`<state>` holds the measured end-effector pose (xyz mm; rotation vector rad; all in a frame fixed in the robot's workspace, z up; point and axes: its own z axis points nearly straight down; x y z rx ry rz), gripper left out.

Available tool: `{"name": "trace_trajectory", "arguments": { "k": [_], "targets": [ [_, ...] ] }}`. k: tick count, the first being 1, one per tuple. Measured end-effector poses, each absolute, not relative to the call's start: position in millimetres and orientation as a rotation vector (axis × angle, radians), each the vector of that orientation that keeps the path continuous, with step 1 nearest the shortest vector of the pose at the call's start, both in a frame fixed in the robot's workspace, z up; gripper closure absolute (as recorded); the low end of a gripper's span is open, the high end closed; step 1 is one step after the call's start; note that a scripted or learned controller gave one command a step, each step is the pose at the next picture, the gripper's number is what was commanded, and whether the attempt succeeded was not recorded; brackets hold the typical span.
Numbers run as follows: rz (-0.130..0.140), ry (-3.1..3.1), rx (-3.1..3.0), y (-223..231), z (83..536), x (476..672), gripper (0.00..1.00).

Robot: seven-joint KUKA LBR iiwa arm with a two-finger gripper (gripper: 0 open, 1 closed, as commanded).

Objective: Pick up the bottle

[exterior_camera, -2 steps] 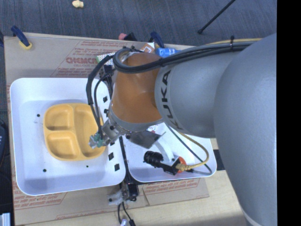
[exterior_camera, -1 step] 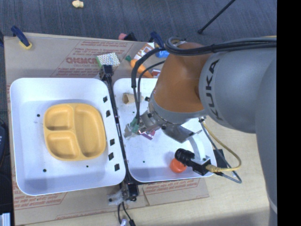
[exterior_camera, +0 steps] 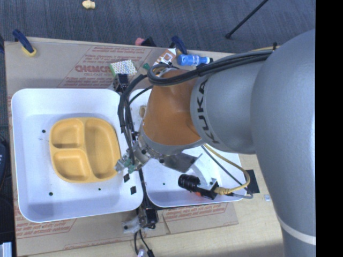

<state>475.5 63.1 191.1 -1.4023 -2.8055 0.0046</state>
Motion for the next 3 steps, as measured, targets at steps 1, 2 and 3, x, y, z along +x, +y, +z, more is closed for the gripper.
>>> {"name": "trace_trajectory", "arguments": {
  "k": [1,2,3],
  "targets": [
    [0.001,-2.903,-1.202,43,287,476.9,1.00],
    [0.003,-2.925,-1.140,88,270,476.0,1.00],
    [0.004,-2.996,-0.933,118,240,475.9,1.00]
  ]
}}
